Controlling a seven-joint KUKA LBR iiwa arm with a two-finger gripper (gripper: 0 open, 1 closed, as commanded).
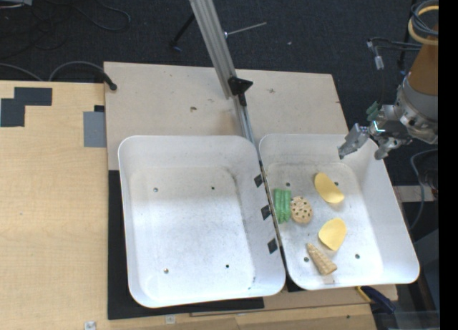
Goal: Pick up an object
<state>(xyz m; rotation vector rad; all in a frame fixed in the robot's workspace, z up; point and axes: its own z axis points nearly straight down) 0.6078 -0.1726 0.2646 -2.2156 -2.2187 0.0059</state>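
The right bin [379, 200] holds several small items. Two yellow chip-like pieces lie in it, one [328, 187] near the middle and one [333, 233] closer to the front. A round speckled cookie [301, 210] rests beside a green ribbed piece [282, 205] against the bin's left wall. A tan cone-shaped piece [321, 258] lies near the front. My gripper [366, 145] hangs over the bin's far right corner, above and to the right of the upper yellow piece. Its fingers are spread apart with nothing between them.
The left bin [143, 178] sits next to the right one, with a divider and black clips [263, 210] between them. A slanted metal post [215, 42] rises behind the bins. A wooden tabletop [50, 207] lies to the left.
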